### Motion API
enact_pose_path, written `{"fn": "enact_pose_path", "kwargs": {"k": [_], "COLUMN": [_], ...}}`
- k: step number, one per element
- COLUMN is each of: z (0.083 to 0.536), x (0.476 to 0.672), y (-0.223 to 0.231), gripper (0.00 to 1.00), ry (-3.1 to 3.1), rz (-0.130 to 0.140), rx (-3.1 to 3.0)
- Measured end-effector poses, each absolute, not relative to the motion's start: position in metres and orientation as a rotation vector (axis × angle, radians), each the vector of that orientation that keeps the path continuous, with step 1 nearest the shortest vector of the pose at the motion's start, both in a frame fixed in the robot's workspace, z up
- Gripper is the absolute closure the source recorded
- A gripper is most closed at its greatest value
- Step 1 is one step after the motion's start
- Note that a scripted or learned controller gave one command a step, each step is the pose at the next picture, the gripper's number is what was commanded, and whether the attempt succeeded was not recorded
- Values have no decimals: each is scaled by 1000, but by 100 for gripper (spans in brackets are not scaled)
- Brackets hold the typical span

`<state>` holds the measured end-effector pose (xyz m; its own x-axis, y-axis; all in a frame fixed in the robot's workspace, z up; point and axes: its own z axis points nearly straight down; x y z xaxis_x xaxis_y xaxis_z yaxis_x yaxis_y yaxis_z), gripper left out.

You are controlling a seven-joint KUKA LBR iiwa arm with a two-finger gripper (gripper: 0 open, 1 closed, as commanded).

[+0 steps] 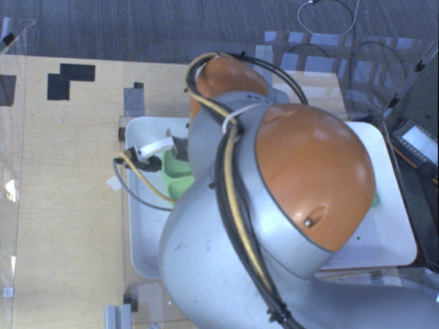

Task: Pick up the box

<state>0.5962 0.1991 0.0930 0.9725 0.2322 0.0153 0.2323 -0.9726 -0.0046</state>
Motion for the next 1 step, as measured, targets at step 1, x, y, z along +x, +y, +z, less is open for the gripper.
{"fn": "enact_pose_path", "kwargs": {"k": [1], "z": [126], "x": [574], "y": [161], "gripper": [0], "ry": [-376], "rz": [-12], "rx": [-3097]}}
